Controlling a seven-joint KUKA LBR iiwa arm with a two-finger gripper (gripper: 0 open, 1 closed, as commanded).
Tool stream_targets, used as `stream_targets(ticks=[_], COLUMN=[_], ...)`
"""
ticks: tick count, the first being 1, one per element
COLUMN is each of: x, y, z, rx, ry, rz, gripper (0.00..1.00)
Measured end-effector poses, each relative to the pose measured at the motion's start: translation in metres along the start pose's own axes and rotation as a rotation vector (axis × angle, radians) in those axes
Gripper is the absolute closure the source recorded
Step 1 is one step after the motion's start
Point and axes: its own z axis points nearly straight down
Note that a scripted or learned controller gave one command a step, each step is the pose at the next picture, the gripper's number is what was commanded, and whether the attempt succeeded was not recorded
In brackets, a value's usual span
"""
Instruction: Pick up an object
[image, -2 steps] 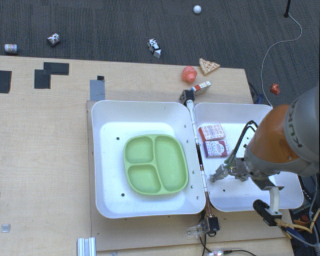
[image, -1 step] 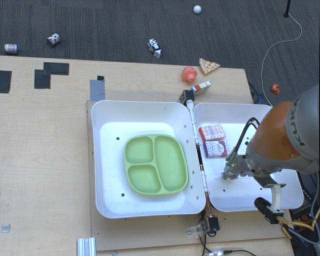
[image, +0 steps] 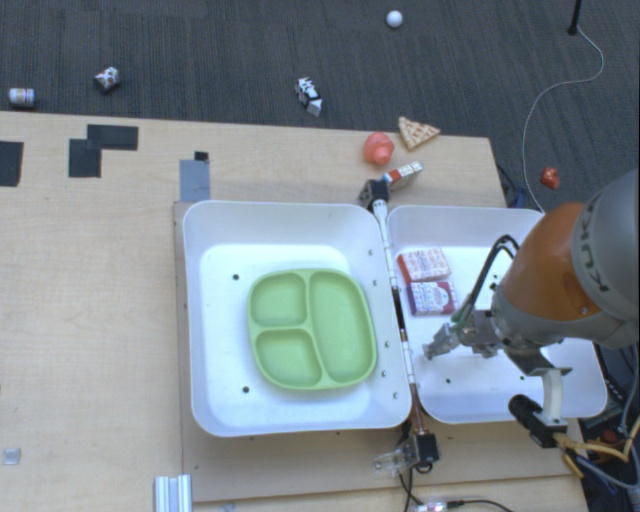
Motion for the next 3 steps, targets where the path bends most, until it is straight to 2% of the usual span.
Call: stream_targets(ticks=[1,2,3], x=[-0.004,-0.004,-0.004], y=[-0.002,0.000,0.000], z=[0.011,0.000,0.000], rx=[0.006,0.000,0.000], ry=[0.001,0.000,0.000], rz=[0.001,-0.002,-0.001], gripper=[0.00,1.00,0.00])
